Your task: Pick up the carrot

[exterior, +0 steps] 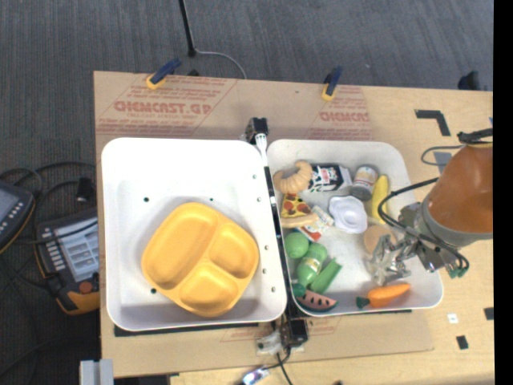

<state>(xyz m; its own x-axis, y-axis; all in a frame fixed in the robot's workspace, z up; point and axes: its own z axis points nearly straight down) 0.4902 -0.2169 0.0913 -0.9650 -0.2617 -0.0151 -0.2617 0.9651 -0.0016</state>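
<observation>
Dark grey carpet floor (337, 22) around a cardboard-topped bench (240, 103), evenly lit.

Glossy plastic carrot (388, 294) just below the bare-metal gripper (390, 260); smooth white plastic bin (401, 160); matt yellow plastic tray (200, 257).

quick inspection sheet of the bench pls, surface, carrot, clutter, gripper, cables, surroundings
surface: cardboard-covered bench with printed lettering, bearing a left bin and a right bin.
job's things: carrot lies in the right bin's near right corner, not gripped.
clutter: yellow divided plate in the left bin; banana, white cup, small can, green toys and watermelon slice in the right bin.
gripper: gripper hangs just above the carrot; finger state unclear.
cables: black cable runs across the floor to the bench's far edge.
surroundings: grey carpet; handheld controller at left.
</observation>
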